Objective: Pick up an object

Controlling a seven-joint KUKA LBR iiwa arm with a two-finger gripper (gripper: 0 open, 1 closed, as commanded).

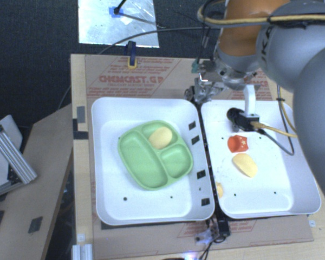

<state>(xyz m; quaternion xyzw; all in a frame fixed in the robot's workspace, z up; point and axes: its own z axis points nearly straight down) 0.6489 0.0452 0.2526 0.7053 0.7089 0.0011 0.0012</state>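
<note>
Bench (81, 199): pale top under a brown cardboard sheet (151, 77) with red lettering; dark fabric behind it.

Item 1. Left white bin (105, 199). It holds a green divided plate (146, 169) set at a slant, with one long compartment and two smaller ones. A pale yellow rounded piece (161, 137) lies in the smaller compartment nearer the far rim.

Item 2. Right white bin (281, 199). A red object (238, 143) sits near its middle. A yellow oval object (245, 164) lies just beside it on the near side, close but apart. A small yellowish scrap (220, 189) rests against the bin's left wall, near the divide.

Item 3. Gripper (201, 93). It hangs from the grey arm (303, 47) over the far end of the divide between the two bins, well apart from the red and yellow objects. Jaws: open or closed cannot be told from this angle; nothing is seen held.

Item 4. Background fittings. A silver reflective sheet (116, 15) lies beyond the bench, a blue clamp (131, 52) sits at the cardboard's far edge, and an aluminium rail (11, 153) stands at the left.
</note>
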